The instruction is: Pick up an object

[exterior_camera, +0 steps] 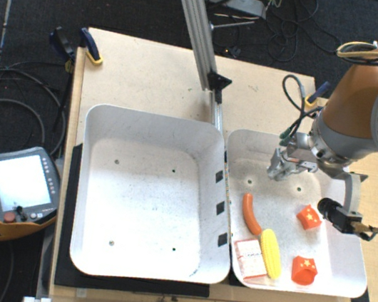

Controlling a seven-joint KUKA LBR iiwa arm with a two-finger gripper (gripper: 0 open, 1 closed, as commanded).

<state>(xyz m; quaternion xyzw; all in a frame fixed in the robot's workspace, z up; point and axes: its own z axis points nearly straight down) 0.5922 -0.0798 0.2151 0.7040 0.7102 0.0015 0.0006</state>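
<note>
Hovering over the far part of the right-hand shallow white plastic bin, the grey two-finger gripper hangs from the grey arm with its orange band. Whether it is parted or closed cannot be told from this slanted view; nothing is seen pinched in it, and the bin floor directly beneath it looks bare.

All candidate objects lie nearer the camera than the gripper. Closest is the long orange sausage-shaped toy, lying just below the gripper and slightly to its left. Touching the sausage's near end is the yellow plastic corn cob, which rests beside and partly over the small white card with red print. A small orange-red block sits to the right of the gripper and nearer the camera, well apart from the sausage. A second red block-shaped piece lies near the bin's front right corner.

To do this step well, the gripper should probably shift toward the camera, centre over one isolated item, and close across its narrow width; the orange-red block appears the cleanest target, since the sausage and corn crowd each other.

The left-hand shallow white plastic bin shows only its speckled floor.
</note>
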